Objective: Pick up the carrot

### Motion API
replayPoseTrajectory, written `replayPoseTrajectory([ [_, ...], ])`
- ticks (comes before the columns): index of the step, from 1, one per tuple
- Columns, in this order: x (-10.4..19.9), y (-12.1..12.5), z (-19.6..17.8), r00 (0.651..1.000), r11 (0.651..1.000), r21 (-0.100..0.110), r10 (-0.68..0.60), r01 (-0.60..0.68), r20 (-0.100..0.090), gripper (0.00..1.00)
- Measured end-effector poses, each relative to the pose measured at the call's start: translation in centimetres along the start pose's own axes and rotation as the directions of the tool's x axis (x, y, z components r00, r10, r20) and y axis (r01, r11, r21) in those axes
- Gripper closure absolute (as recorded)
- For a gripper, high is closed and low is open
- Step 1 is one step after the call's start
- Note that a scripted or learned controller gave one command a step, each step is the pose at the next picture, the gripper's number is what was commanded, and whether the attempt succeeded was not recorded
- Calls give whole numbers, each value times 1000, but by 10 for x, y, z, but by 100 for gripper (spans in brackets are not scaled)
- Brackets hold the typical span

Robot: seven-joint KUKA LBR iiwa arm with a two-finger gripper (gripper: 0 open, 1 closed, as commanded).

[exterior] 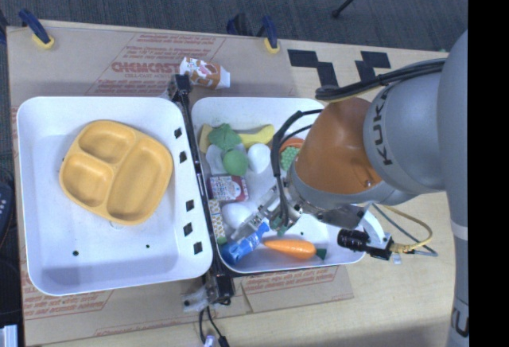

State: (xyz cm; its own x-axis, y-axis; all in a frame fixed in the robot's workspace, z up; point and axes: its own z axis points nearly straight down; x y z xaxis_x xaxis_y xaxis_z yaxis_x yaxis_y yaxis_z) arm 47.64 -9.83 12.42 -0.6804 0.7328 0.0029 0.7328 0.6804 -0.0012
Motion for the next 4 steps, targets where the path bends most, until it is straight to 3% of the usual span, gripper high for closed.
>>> replayPoseTrajectory([
  [1,-25,69,-92,995,995,-2,-95,95,5,0],
  [2,35,31,-68,996,996,2,-92,92,0,0],
  [3,55,51,-67,940,940,2,-341,341,-1,0],
  [4,55,51,-67,642,642,2,-766,766,-1,0],
])
